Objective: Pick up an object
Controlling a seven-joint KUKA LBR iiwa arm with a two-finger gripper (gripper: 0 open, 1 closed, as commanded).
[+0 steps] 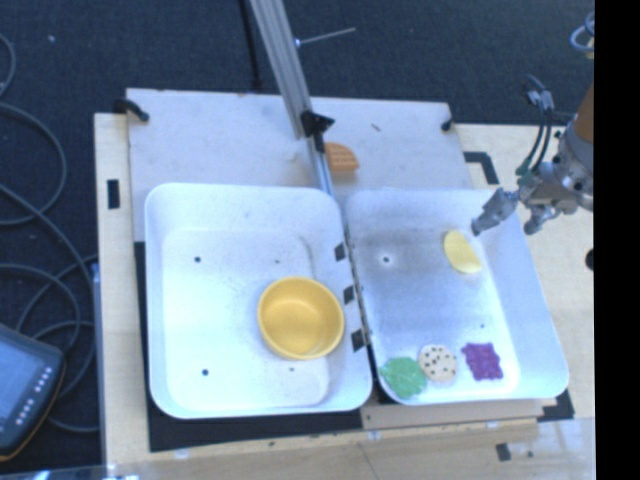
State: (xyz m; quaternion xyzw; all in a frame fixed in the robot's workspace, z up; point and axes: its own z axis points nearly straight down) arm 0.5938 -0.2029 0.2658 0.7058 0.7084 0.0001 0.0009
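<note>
Two shallow white bins sit side by side on the pale tabletop [115,268], which rests on dark carpet. The left bin [200,228] holds one yellow bowl [300,317], upright, in its lower right area close to the wall shared with the neighbouring bin. The right bin [520,308] holds four small items: a flat pale yellow disc [462,252] in the upper right part, and along the near edge a row of three, namely a green piece [404,376] at the lower left corner, a cream round cookie with dark spots [437,362] just beside it, and a purple piece [483,360] a little further right. An orange object [342,159] lies outside the bins on the white board behind them, beside the foot of a slanted aluminium rail [282,58]. The arm enters from the right, and its pincer [512,214] hangs over the upper right rim of the right bin, near the yellow disc but apart from it. The two fingers are spread, one grey fingertip [490,214] pointing toward the disc, nothing between them. All items rest on the bin floors, none lifted. Black cables [40,168] trail over the carpet at left, and a dark handheld screen [25,388] lies at the lower left corner
</note>
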